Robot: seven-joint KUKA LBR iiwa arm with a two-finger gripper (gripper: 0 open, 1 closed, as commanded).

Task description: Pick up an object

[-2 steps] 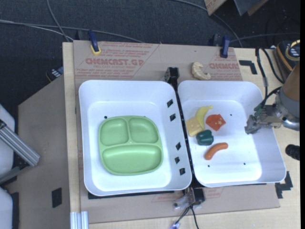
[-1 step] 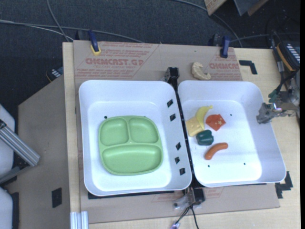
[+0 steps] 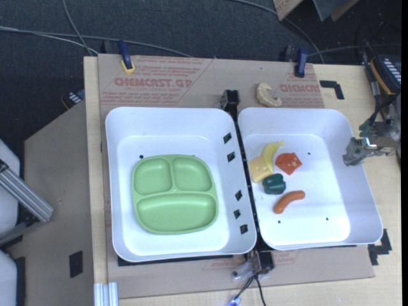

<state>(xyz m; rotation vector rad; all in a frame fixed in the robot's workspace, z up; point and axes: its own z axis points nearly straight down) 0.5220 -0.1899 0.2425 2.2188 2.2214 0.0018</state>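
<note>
White plastic forms the two shallow bins that sit side by side on the bench [image 3: 159,75], a pale board printed with red lettering. The left bin [image 3: 121,132] holds a green divided plate [image 3: 174,194], lying flat with two small compartments at the far side and one long compartment at the near side. The right bin [image 3: 344,203] holds a small cluster of toy foods close to its left wall: a yellow banana [image 3: 271,150] curving over a pale yellow piece [image 3: 259,169], a red piece [image 3: 288,163] just beside the banana, a dark green piece [image 3: 274,183] just below these, and an orange sausage-shaped piece [image 3: 289,201] lying apart at a slant nearest the camera. All of them rest on the bin floor.

At the right edge of the right bin, the end effector [image 3: 354,153] hangs over the rim, well apart from the foods; whether it is spread or closed cannot be told.

A beige curved object [image 3: 268,95] lies on the bench beyond the right bin, between two clamps.
</note>
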